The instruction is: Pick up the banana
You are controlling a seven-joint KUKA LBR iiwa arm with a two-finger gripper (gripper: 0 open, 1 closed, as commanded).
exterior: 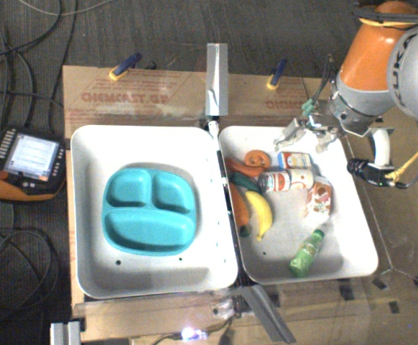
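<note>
A yellow banana (260, 212) lies in the right bin (349, 254), near its left wall, curved and pointing toward the front. It rests beside an orange carrot-like piece (240, 205) and a dark green vegetable (242, 182). My gripper (308, 133) hangs over the bin's far right corner, up and to the right of the banana and well apart from it. Its two fingers are spread with nothing between them.
The right bin also holds a small can (286, 181), a white carton (295, 160), a red-and-white packet (319, 198), a green bottle (307, 253) and an orange round item (255, 159). A teal divided tray (151, 210) sits in the left bin (94, 264).
</note>
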